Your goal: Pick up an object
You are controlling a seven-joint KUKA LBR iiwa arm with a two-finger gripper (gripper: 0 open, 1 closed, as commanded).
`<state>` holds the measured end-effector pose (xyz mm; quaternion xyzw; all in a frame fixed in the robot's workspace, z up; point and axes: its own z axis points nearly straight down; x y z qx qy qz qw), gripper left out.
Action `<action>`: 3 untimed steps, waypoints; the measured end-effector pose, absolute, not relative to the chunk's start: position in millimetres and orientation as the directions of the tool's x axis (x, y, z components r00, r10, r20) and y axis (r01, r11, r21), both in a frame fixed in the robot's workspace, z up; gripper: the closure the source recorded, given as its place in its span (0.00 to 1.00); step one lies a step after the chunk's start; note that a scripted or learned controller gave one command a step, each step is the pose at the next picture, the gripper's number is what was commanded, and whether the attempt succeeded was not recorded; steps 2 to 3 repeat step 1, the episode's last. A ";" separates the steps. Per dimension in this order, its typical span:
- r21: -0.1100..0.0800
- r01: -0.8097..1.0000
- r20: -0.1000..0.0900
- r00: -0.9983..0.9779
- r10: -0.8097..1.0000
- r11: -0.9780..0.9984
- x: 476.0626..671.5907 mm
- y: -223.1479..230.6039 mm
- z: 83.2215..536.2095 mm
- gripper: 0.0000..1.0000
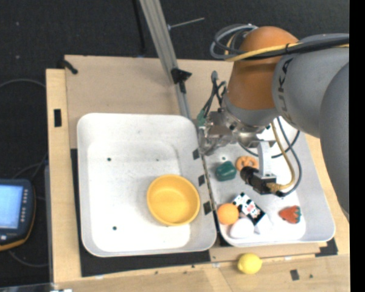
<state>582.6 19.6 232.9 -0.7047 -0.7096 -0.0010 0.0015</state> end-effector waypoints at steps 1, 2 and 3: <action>-0.001 1.000 0.003 -0.008 1.000 0.008 569.5 63.4 232.1 1.00; -0.001 1.000 0.003 -0.008 1.000 0.008 569.5 63.4 232.1 1.00; -0.001 1.000 0.003 -0.008 1.000 0.008 569.5 63.4 232.1 1.00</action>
